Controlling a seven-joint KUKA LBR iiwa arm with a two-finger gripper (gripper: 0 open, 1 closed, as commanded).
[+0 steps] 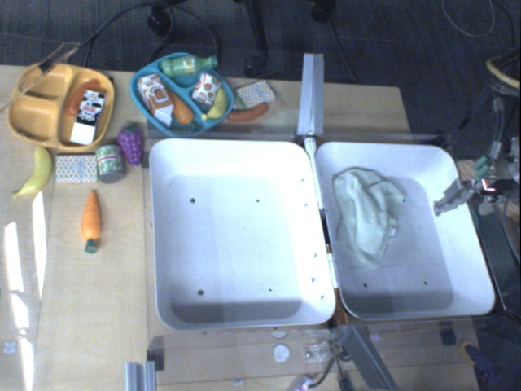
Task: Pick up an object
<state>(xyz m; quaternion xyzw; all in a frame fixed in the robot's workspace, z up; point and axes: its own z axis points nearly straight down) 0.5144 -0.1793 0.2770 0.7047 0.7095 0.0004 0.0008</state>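
A crumpled pale grey-green cloth point(368, 212) lies in the right white bin point(440, 292), towards its left and back. It is the one loose object in that bin. My gripper point(450, 198) shows at the bin's right rim, some way right of the cloth and apart from it. Only a grey tip and a few small parts of it are visible at the picture's right edge, and nothing is seen held in it.
The left white bin point(236, 300) sits beside the right one, with a metal post point(308, 96) at the back between them. On the bench to the left lie a yellow tray point(32, 116), a blue tray point(146, 104) of toy food, a banana point(34, 175), a carrot point(91, 218), grapes point(130, 143) and a can point(108, 163).
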